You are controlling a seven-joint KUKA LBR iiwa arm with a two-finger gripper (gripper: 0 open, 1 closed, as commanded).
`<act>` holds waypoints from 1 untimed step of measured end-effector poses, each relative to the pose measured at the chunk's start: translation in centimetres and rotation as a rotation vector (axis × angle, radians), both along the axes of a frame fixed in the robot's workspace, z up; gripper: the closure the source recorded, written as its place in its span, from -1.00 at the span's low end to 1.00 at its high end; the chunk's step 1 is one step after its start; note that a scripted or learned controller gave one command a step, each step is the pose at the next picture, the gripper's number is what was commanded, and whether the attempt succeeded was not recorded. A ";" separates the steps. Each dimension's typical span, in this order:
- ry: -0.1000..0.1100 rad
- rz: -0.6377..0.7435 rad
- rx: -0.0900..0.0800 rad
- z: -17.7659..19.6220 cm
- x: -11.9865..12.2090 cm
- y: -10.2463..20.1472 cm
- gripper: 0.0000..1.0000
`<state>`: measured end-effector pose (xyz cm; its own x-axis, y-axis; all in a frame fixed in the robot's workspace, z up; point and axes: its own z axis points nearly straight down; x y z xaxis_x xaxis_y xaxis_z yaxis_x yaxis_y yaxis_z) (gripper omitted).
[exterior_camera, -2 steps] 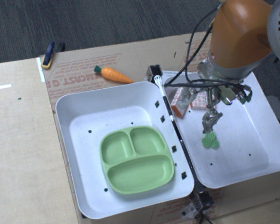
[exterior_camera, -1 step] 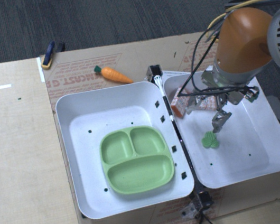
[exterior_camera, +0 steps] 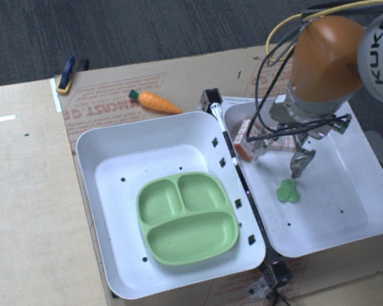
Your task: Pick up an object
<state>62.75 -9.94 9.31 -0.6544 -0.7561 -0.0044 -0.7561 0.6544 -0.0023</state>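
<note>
While the arm reached in over the right bin [exterior_camera: 372,175], we noted the pincer [exterior_camera: 300,164] hanging just above and to the right of a small green object [exterior_camera: 287,192] lying on that bin's floor. We could not tell from this slanted view whether the pincer was released or clenched; nothing was visible between its tips, so we logged no grasp. A reddish-and-white packet [exterior_camera: 241,136] lay near the bin's upper left corner, partly under the wrist hardware.

Risks, as we judged them: the green object looked small and flat, so a descent off to one side could close on bare bin floor or nudge the piece away. The packet sat close enough that a sideways correction might catch it instead. The cables looped near the wrist might also snag on a tight turn.

The left bin [exterior_camera: 104,200] held a green divided plate [exterior_camera: 186,218], well apart from the pincer. A toy carrot [exterior_camera: 154,101] rested on the worktop [exterior_camera: 37,234] beyond the bins.
</note>
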 end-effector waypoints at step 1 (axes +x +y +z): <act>-0.004 -0.005 0.002 1.0 0.1 0.1 1.00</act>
<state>62.87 -9.88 10.35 -0.6579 -0.7530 -0.0092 -0.7530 0.6580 -0.0040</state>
